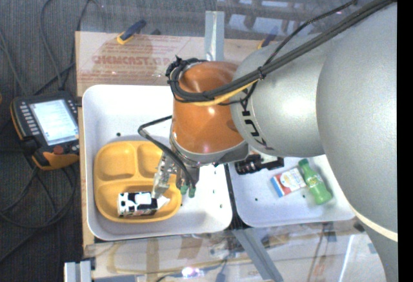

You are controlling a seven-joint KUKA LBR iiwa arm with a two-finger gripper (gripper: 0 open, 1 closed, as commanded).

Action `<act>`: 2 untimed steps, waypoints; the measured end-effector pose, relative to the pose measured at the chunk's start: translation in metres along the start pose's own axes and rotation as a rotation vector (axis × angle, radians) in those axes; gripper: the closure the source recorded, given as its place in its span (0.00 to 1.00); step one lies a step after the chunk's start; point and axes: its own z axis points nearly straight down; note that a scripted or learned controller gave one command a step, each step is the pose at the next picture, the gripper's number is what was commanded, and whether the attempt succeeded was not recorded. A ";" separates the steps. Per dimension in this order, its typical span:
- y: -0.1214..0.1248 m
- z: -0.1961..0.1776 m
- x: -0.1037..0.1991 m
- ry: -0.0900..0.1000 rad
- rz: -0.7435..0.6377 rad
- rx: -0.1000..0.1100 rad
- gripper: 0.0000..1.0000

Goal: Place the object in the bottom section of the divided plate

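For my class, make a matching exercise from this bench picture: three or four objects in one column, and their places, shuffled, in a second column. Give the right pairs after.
Objects
1. black-and-white object
2. green bottle
3. yellow divided plate
4. handheld screen

Places
A. in the right bin
B. on the floor, left of the bench
C. in the plate's bottom section
D. in the left bin

Pairs: 1-C, 2-A, 3-D, 4-B

The divided plate is yellow-orange, and the object in its near section is white with black patches. Both bins are white. The arm is grey with an orange band. In the right bin, a bottle is green beside a red-and-white carton.
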 end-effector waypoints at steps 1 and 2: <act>-0.059 -0.036 -0.046 -0.001 0.086 0.000 1.00; -0.057 -0.004 -0.042 0.003 0.144 -0.001 1.00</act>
